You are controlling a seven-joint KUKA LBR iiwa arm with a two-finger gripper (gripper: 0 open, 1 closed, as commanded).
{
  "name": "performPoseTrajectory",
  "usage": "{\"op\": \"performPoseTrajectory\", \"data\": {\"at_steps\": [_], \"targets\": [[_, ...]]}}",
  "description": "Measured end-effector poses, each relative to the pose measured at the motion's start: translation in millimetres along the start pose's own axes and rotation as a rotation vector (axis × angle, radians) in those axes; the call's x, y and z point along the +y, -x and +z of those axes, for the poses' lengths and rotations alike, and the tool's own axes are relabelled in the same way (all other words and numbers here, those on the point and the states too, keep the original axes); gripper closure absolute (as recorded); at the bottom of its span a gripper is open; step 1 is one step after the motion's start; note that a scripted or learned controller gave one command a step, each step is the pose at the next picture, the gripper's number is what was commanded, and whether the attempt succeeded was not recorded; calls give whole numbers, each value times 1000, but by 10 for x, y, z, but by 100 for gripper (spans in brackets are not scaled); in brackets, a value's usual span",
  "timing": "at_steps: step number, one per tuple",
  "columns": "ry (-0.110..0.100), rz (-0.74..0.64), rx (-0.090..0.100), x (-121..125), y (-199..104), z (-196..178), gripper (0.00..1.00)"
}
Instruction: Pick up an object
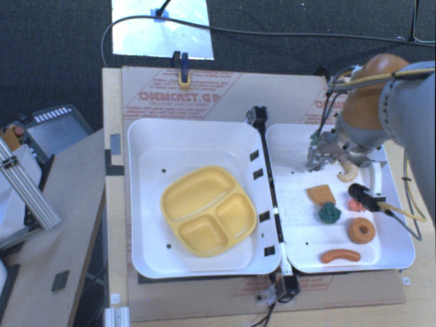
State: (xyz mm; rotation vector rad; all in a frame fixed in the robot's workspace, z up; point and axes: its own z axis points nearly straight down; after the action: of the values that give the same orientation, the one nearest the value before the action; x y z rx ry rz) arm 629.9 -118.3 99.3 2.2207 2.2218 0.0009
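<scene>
My gripper (315,161) hangs low over the back part of the right bin (293,244), above bare white floor. Just to its right lies a pale, curved cream piece (348,174). In front of it sit an orange square cracker (320,194) and a green broccoli-like lump (330,213). Further toward the front right are a small red piece (357,206), a brown donut (362,231) and an orange-red sausage (340,255). Nothing shows in the gripper.
The left bin (146,182) holds a yellow divided tray (208,210). A black-clipped divider (266,182) runs between the two bins. The grey arm with its orange band (371,101) comes in over the right bin's back right corner.
</scene>
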Motion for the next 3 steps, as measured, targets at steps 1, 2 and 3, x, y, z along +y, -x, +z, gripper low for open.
{"op": "performPoseTrajectory", "data": {"at_steps": [1,2,3], "targets": [[4,1,-1,-77,21,-578,100],[4,-3,-1,-45,-1,-1009,100],[5,-5,-1,-3,-94,-1504,100]]}}
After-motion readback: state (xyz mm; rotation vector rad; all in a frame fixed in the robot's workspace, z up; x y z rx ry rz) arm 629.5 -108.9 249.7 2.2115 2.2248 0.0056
